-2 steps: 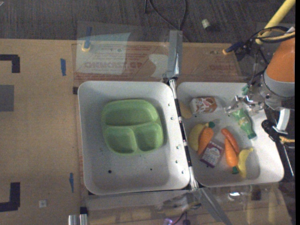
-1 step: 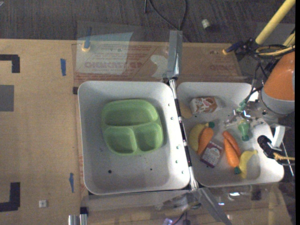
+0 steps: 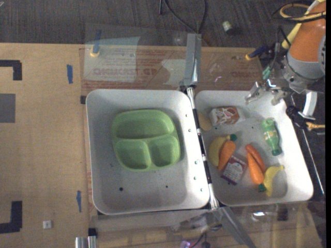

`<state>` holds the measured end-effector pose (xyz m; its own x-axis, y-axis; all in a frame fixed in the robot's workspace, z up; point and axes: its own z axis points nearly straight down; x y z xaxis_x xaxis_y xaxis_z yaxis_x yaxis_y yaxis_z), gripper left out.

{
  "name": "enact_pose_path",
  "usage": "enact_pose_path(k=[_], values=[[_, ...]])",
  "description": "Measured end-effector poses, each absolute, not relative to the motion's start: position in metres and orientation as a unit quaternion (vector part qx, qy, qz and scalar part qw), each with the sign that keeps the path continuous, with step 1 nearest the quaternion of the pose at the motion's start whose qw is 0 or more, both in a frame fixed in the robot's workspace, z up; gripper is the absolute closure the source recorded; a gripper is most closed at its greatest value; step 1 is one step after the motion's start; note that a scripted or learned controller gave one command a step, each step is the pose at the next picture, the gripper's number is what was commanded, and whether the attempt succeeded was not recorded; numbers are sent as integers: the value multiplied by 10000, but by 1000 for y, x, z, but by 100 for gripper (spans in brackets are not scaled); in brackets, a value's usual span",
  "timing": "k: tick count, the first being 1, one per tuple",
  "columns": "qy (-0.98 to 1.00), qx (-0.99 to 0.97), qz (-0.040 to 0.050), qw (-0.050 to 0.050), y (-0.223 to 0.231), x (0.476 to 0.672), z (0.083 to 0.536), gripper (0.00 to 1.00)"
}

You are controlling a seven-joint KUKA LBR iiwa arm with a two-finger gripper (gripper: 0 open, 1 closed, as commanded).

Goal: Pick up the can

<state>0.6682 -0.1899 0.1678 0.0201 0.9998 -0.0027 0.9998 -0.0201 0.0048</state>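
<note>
Can (image 3: 225,115) on its side in right bin (image 3: 305,182), upper left corner, long axis roughly left-right, well left and slightly below claw (image 3: 265,93) hovering at bin's top rim; claw spread: cannot tell.

Green divided plate (image 3: 146,139) sits mid left bin (image 3: 98,154). Right of plate, in right bin (image 3: 300,185): two carrots (image 3: 226,154) (image 3: 254,165), banana (image 3: 271,175) beside the farther carrot, yellow fruit (image 3: 215,150) touching the nearer. Green bottle (image 3: 270,135) farther right. Black cable (image 3: 181,4) on floor above plate.
</note>
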Motion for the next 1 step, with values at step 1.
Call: enact_pose_path(k=[1], values=[[6960, 7181, 2, 19, -194, 669, 87, 0]])
